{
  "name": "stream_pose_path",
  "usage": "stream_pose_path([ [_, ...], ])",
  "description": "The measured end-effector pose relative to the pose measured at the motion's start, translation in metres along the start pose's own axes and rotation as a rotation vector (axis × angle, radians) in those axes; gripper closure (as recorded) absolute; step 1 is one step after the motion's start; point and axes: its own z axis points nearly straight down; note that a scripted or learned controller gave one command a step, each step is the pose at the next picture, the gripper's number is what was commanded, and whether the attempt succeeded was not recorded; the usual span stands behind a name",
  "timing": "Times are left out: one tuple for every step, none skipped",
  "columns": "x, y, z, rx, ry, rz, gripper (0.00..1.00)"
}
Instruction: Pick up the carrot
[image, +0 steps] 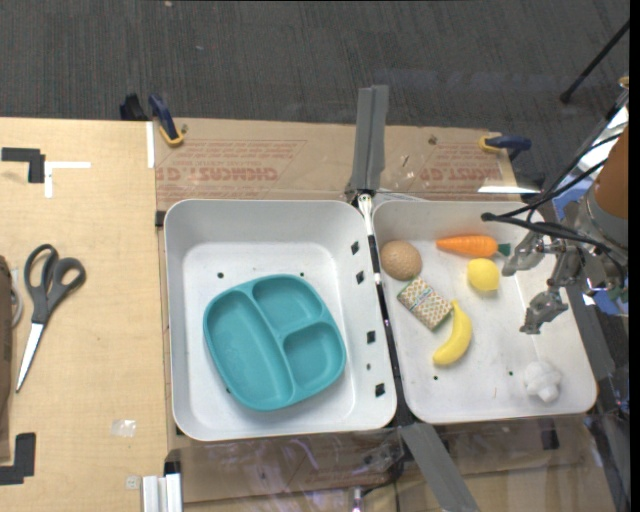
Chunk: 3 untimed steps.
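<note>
Carrot (468, 244): lies flat at about 1 o'clock in the right bin (490, 395), long axis running 9 to 3, green tip toward 3; nothing grips it.
Neighbours: lemon (483, 275) just beside it at 6 o'clock; brown egg-like ball (400, 260) near at 8 o'clock; patterned block (425, 303) and banana (453, 337) lower down; white lump (543, 380) at 5 o'clock of the bin.
Gripper (540, 285): at 4 o'clock of the carrot, apart from it; fingers look parted and hold nothing.
Step in hand: approach; judged early in the task.
Doing it well: move toward 10 o'clock, centre over the carrot's thick middle, set fingers across its width at 12 and 6; keep the lower finger off the lemon.
Left bin (180, 300): teal divided plate (275, 342).
</note>
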Motion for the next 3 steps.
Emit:
stream_pose_path([
  [-0.073,-0.012,0.118,0.001,-0.003,0.100,0.00],
  [-0.075,-0.011,0.107,0.002,-0.009,0.096,1.00],
  [-0.069,0.085,0.003,0.000,-0.003,0.197,1.00],
])
